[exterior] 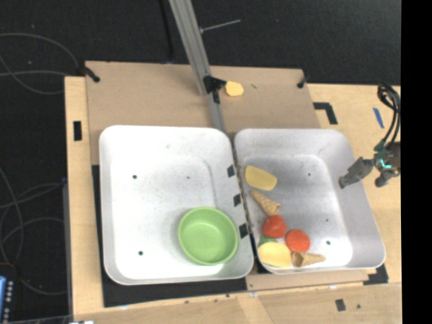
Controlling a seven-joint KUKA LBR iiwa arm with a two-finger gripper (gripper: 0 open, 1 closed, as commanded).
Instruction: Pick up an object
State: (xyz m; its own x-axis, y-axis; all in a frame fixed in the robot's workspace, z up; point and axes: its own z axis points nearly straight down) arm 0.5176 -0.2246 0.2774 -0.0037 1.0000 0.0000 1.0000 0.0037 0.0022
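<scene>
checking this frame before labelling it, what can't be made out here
- Claw, camera view: small and dark at the right bin's rim; the arm behind it is cut off by the frame's right side.
- Pale yellow rounded toy: partly covered by the red tomato-like toy; identity unclear.
- Small yellow piece on the cardboard: too small to identify.

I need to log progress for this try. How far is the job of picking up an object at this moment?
Nothing looks done yet. The gripper sits at the right bin's right rim with no object between its fingers. The toy foods, such as the red tomato, lie in that bin, and the green bowl sits in the left bin. Reaching, grasping and lifting are all left.
</scene>
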